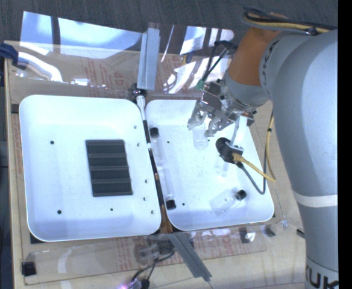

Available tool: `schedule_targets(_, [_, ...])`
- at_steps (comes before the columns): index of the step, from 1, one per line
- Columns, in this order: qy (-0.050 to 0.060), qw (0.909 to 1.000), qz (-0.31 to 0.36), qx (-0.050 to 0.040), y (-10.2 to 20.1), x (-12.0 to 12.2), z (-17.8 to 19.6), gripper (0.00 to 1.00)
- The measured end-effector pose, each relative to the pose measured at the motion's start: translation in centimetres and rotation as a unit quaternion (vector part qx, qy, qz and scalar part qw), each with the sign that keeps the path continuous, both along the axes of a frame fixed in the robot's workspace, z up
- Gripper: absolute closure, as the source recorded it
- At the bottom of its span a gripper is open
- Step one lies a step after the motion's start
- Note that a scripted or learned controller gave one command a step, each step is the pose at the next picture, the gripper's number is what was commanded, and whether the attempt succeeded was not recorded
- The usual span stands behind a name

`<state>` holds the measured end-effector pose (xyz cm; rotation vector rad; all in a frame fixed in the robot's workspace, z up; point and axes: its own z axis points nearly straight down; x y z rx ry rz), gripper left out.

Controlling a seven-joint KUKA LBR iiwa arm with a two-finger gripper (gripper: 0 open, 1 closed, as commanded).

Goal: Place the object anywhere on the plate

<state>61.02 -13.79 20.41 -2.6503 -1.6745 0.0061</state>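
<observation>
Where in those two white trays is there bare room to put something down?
The left bin has bare floor all round the dark ribbed plate. The right bin is free in its middle, between the vial by the divider and the bottle near the front. Its back is crowded under the gripper.

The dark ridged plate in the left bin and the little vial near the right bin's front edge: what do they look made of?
Ridged plate: dark, matte, likely moulded plastic or rubber; its parallel ribs show no shine. Vial: clear and see-through with a small black cap, so glass or clear plastic; which one cannot be told.
</observation>
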Motion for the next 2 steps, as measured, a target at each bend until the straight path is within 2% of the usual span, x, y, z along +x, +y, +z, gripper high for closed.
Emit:
schedule_targets(1, [0.000,0.9995,-0.030,-0.0012,7.4,-8.4,-1.3,1.00])
schedule_targets(2, [0.000,0.9999,-0.017,-0.0014,14.5,-13.5,-1.3,1.00])
